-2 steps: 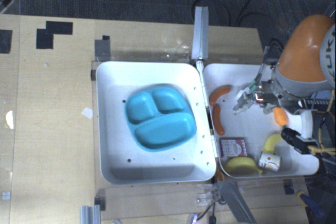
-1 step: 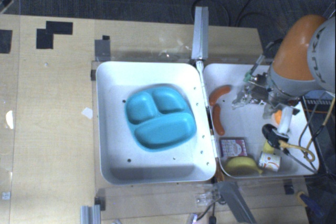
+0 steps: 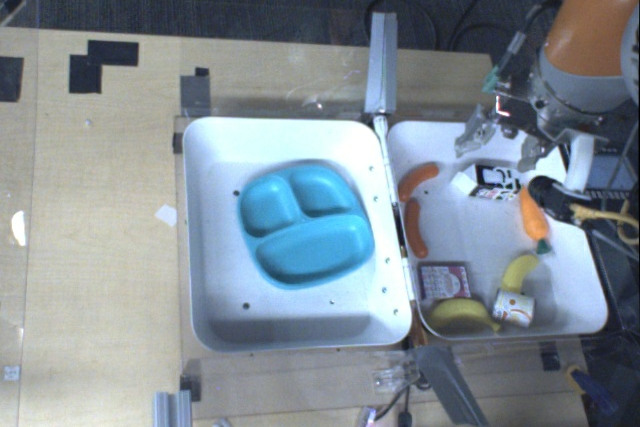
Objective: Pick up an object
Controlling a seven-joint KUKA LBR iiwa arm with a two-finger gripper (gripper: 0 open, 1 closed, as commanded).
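The tool [image 3: 503,137] hangs with fingers spread, grasping nothing, over the right bin's [image 3: 590,315] back part. Beneath it lies a black-and-white card [image 3: 493,181]; around lie two sausages [image 3: 417,177], a carrot [image 3: 533,214], two bananas [image 3: 462,315], a cup [image 3: 514,308], a small book [image 3: 444,281]. The left bin [image 3: 205,245] holds a blue divided tray [image 3: 304,221].
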